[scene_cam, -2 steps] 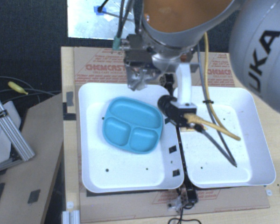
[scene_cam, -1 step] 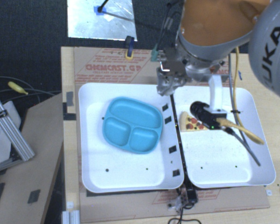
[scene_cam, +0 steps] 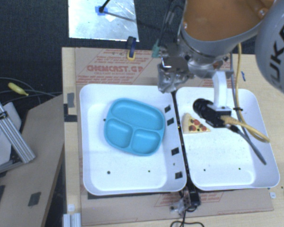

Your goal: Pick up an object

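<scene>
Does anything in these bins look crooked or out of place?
Nothing spilled or broken. The blue plate sits askew in the left bin; the pizza slice lies in the right bin by its left wall.

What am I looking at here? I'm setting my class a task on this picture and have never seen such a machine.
This is a single robot arm, grey with an orange band, reaching in from the right. At its end sits a gripper, a two-fingered claw for picking things up. It hangs above the far edge where two shallow white bins meet. The one camera is fixed above the bench and looks down at a slant. The left bin holds a blue divided plate. The right bin holds a toy pizza slice, close to its left wall. I see nothing in the gripper's grasp.
</scene>
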